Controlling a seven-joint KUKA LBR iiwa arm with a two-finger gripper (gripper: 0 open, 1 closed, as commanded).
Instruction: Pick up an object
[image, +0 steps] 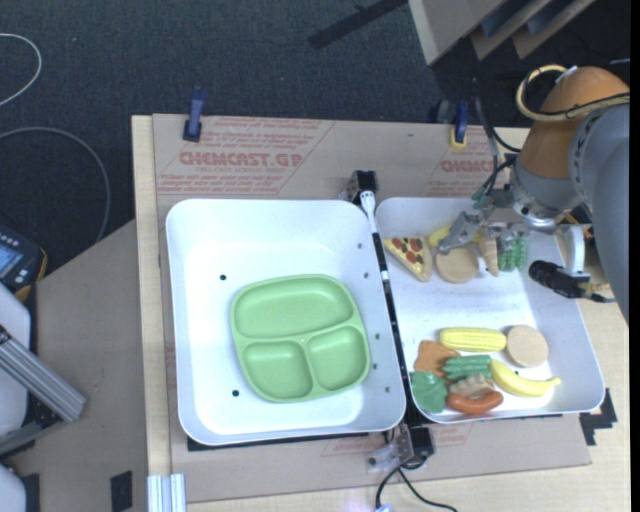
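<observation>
My gripper (472, 243) hangs low over the back of the right bin (560, 330), with its fingers spread open. A round tan disc (457, 266) lies just below and in front of it, not between the fingers. To the left of the disc is a pizza slice (409, 252). A small green piece (511, 252) sits close by the gripper's right side. At the front of this bin lie a corn cob (472, 340), a tan round piece (527, 346), a banana (522, 380), an orange piece (432, 356), green leafy pieces (440, 385) and a red piece (474, 403).
The left bin (200, 300) holds a green divided plate (298, 337). A ridge where the two bins meet runs between them (385, 290). The arm's grey body and orange band (575, 120) come in over the back right corner.
</observation>
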